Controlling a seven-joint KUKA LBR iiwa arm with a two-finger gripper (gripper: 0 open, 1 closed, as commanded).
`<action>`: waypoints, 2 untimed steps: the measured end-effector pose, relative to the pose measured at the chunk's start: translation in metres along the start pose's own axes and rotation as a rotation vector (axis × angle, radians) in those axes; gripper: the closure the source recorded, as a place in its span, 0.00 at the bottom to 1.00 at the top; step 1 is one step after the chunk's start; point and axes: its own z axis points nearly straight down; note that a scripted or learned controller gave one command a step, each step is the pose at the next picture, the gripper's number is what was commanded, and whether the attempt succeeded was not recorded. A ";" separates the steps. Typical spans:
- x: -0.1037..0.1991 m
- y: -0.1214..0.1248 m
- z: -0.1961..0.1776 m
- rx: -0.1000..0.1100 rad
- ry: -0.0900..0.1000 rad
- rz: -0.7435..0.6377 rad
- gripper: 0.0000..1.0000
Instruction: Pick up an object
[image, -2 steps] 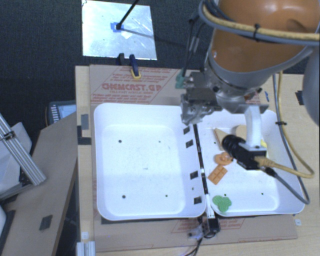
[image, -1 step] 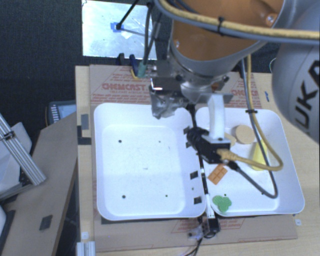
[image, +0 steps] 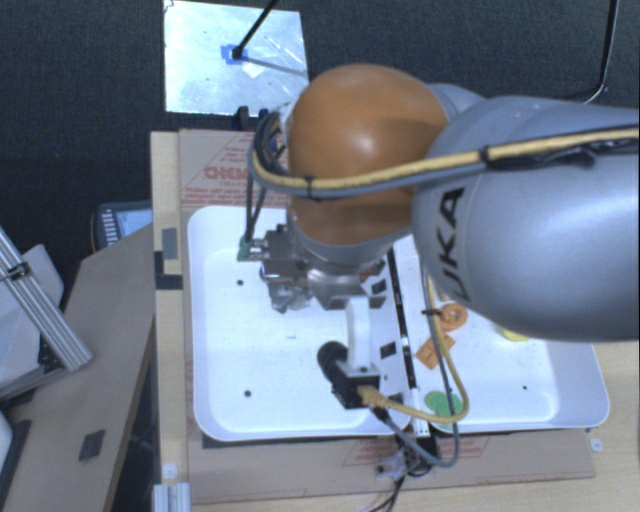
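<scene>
The grey arm with its orange band fills the upper right and reaches over the left bin (image: 230, 340). My gripper (image: 286, 293) hangs low above that bin's back middle, mostly hidden under the wrist. No object can be seen in it. In the right bin (image: 560, 395), near the divider, lie a small orange ring-like piece (image: 452, 317), an orange piece (image: 433, 351) and a flat green piece (image: 441, 404). A yellow object (image: 514, 336) peeks out from under the arm.
The divider between the bins (image: 405, 330) runs just right of the gripper. The bins rest on a cardboard sheet (image: 215, 170). A shiny foil sheet (image: 235, 55) lies behind, and a wooden bench edge (image: 110, 330) is at left.
</scene>
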 end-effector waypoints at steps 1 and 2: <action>-0.001 0.001 0.130 0.001 0.000 0.001 1.00; -0.044 0.004 0.047 -0.021 0.008 0.004 1.00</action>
